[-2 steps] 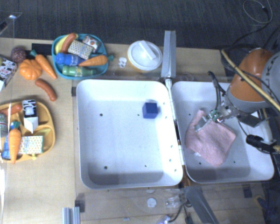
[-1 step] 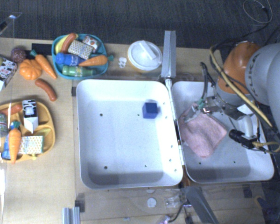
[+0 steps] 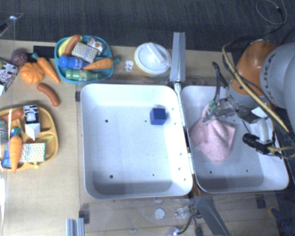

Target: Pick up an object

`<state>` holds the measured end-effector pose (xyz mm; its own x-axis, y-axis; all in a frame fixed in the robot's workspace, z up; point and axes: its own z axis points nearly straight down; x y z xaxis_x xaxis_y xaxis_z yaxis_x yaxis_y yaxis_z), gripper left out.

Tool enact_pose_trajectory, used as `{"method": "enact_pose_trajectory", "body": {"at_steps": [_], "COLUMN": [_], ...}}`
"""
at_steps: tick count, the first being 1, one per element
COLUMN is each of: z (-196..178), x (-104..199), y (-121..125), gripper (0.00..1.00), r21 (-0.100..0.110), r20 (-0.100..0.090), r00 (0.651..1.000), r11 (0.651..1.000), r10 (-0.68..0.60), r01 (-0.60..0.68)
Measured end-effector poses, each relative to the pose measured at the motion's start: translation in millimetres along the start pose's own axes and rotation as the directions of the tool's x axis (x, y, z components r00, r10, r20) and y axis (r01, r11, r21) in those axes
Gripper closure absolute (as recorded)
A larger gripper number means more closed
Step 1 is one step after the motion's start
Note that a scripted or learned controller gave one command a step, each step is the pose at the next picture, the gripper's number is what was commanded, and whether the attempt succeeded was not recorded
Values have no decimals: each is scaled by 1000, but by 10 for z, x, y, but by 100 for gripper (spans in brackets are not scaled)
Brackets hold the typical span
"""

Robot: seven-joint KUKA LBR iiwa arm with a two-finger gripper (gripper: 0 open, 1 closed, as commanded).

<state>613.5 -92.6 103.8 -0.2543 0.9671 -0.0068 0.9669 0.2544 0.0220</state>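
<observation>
A pink cloth point(image 3: 214, 137) lies in the right bin point(image 3: 246, 178), bunched up to a peak at its upper left corner. My gripper point(image 3: 215, 108) is right at that peak, its fingers pinched on the corner of the cloth. A small blue cube point(image 3: 158, 115) sits in the left bin point(image 3: 123, 181), near its upper right, well apart from the gripper.
The divider between the bins point(image 3: 184, 132) runs just left of the cloth. Cables point(image 3: 258, 144) hang over the right bin's right side. Toy food in a blue bowl point(image 3: 83, 58) and a yellow tray point(image 3: 22, 139), plus a white lid point(image 3: 152, 58), lie outside the bins.
</observation>
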Motion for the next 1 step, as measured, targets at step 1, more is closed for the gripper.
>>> {"method": "enact_pose_trajectory", "body": {"at_steps": [1], "z": [-1048], "x": [-29], "y": [81], "gripper": [100], "r21": [16], "r20": [-9], "r00": [966], "r11": [965], "r10": [-260], "r01": [260]}}
